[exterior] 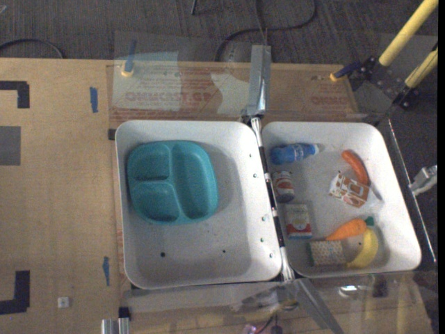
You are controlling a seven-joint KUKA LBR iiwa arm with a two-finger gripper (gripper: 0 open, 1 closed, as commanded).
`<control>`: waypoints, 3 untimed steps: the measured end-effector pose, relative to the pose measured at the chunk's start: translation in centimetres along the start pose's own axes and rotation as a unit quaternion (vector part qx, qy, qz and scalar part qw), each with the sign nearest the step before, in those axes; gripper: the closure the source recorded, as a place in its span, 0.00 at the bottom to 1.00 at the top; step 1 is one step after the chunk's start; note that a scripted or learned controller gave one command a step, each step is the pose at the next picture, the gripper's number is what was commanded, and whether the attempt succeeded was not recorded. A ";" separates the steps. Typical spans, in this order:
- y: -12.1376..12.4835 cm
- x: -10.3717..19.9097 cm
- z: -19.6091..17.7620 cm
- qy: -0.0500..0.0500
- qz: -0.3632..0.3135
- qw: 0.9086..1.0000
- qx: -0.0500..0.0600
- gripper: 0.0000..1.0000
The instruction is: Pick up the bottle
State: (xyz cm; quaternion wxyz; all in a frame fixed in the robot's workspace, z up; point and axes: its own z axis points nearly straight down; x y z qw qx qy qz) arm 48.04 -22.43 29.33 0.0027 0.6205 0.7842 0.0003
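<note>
Camera view shows a small blue bottle (293, 152) lying on its side in the right bin (396, 158), beside the can (283, 186); probably light, smooth, best gripped mid-body; claw's state unknowable.

Dark carpet floor (139, 12) with black cables (285, 5) — tan wooden bench (55, 186) below.

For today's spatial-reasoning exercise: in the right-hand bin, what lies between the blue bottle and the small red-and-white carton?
In the camera view, a small can lies between the blue bottle and the red-and-white carton, along the left wall of the right bin.
</note>
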 end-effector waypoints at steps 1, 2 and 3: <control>0.7 2.8 -0.6 0.002 0.003 1.000 0.001 1.00; 0.7 2.8 2.3 0.002 -0.029 1.000 0.001 1.00; -0.1 0.0 1.5 0.000 0.193 0.981 0.001 1.00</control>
